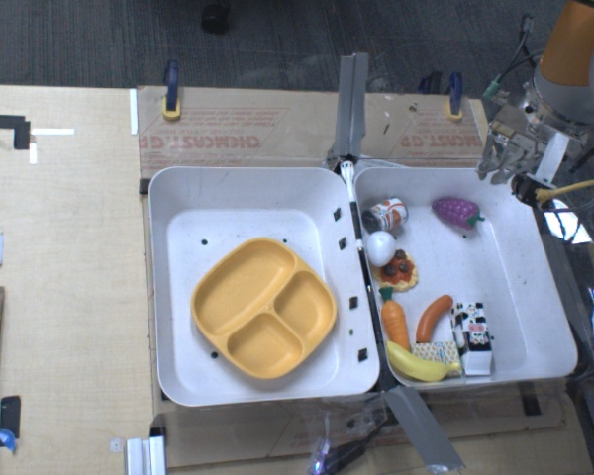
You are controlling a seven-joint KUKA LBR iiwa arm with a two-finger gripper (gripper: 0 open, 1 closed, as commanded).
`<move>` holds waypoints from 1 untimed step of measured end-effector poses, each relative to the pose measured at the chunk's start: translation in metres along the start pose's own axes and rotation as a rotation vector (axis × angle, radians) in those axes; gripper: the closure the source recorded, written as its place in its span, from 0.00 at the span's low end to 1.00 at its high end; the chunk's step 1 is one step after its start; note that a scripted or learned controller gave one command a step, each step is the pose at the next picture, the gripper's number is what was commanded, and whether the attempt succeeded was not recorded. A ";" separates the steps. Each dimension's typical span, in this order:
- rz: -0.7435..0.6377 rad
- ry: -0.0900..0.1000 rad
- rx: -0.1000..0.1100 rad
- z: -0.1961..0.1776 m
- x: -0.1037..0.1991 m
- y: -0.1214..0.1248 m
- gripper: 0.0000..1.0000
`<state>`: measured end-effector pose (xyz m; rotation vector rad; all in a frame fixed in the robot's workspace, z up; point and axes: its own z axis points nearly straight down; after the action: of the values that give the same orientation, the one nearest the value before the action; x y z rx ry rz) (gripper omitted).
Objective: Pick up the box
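Note:
The box (472,337) is a small carton with black and white patches. It lies near the front right corner of the right bin (535,265), next to a banana and a sausage. My gripper (505,164) hangs over the far right corner of that bin, well apart from the box and beyond it. Purple grapes (456,211) lie just left of and below the gripper.
The right bin also holds a small can (387,214), a white ball (379,247), a pizza slice (399,271), a carrot (395,325), a sausage (435,317) and a banana (416,364). A yellow divided plate (264,308) lies in the left bin (178,265).

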<state>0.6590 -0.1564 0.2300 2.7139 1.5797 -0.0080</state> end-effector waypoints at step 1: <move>0.000 0.000 0.001 0.000 0.000 0.000 0.00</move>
<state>0.6589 -0.1564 0.2296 2.7145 1.5795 -0.0085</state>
